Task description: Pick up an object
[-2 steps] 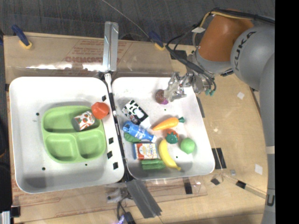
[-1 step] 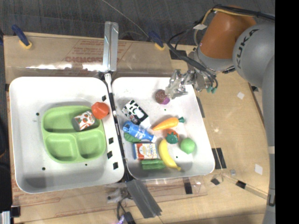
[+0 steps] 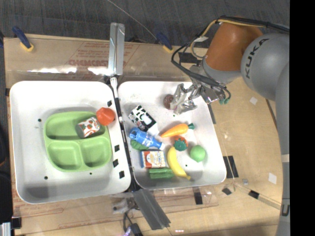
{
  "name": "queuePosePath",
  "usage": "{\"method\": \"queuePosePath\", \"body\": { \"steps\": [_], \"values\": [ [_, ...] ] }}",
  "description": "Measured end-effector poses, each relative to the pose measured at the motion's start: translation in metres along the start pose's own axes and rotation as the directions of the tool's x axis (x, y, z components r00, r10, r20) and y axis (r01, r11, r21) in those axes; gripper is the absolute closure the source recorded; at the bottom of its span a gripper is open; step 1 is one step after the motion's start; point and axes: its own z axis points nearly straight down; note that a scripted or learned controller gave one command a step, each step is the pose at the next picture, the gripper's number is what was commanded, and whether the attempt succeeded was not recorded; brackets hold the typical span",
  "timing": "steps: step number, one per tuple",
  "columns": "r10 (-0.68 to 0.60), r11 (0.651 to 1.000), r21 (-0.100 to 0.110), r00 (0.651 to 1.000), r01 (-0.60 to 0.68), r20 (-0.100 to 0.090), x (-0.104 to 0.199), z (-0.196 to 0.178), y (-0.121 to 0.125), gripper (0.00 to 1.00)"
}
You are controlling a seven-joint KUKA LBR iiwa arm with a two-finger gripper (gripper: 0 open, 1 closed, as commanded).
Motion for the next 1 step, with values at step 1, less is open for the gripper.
{"method": "queuePosePath", "body": {
  "steps": [1],
  "values": [
    [0.000, 1.000, 0.001, 1.000, 0.000, 0.001, -0.0002, -0.0007, -0.0003, 0.00]
  ]
}}
